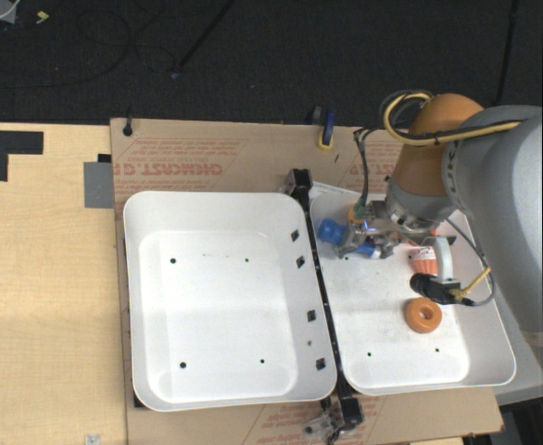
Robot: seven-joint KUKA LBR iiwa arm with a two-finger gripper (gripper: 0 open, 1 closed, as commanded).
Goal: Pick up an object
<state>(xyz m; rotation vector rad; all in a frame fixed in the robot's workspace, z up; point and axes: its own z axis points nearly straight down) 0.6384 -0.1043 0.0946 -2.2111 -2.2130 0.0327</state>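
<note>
Surface bins: my claw (375,235) low in right bin (475,369), aperture can't tell. Blue object (330,232) just left, looks light, rigid; orange ring (424,315) below-right, grip its rim.

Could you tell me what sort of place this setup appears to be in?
Most likely a robotics lab bench for grasping trials: a grey arm reaches over two shallow white bins clamped onto cardboard, with small objects such as an orange ring in the right-hand bin and loose cables on the dark floor behind.

My light wood counter (40,286) carries a brown cardboard sheet (207,160); beyond its far edge, dark floor (253,44) with trailing cables (197,44).
</note>
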